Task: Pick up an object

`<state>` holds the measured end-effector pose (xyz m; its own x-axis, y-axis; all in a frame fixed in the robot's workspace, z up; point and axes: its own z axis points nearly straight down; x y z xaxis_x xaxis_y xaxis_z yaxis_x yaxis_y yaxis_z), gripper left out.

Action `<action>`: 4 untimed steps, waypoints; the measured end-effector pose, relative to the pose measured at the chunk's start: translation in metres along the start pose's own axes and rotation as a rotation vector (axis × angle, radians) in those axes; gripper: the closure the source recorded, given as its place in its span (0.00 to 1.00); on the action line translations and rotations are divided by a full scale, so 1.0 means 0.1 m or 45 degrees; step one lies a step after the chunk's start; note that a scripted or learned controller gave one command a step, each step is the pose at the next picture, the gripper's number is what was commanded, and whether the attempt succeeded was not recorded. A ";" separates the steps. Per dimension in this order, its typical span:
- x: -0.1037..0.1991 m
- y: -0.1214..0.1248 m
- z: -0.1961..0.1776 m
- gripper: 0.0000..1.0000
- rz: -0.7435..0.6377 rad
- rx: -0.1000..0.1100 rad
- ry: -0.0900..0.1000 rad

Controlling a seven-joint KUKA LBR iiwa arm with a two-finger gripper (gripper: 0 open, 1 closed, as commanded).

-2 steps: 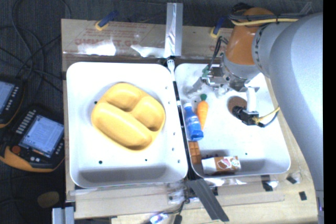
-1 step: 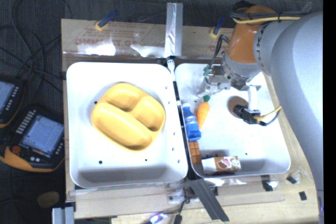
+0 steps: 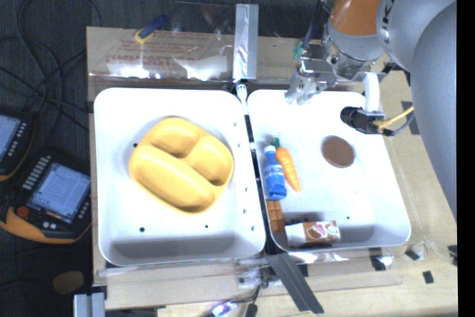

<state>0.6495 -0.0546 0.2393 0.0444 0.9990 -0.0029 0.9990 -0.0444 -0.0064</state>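
Right bin (image 3: 386,182): the left edge is crowded by a blue bottle (image 3: 274,176) and a carrot (image 3: 288,169) side by side, with a small carton (image 3: 313,231) at the front edge. A brown disc (image 3: 338,151) sits alone mid-bin with open floor around it. The gripper (image 3: 306,89) and arm (image 3: 401,18) hang over the back edge and right corner. Left bin (image 3: 111,219): a yellow bread-shaped lump (image 3: 180,163) takes the centre, leaving free strips along the front edge and corners.
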 end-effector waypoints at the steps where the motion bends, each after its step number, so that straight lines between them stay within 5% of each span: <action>1: 0.00 0.00 0.00 0.00 0.001 0.000 -0.001; 2: -0.22 -0.08 0.26 0.00 0.195 0.003 0.003; 3: -0.46 -0.10 0.85 0.00 0.032 0.003 0.001; 4: -0.45 -0.59 1.48 0.00 -0.147 -0.003 0.004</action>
<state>0.5877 -0.0975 0.0922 -0.0712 0.9975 0.0011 0.9975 0.0712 -0.0040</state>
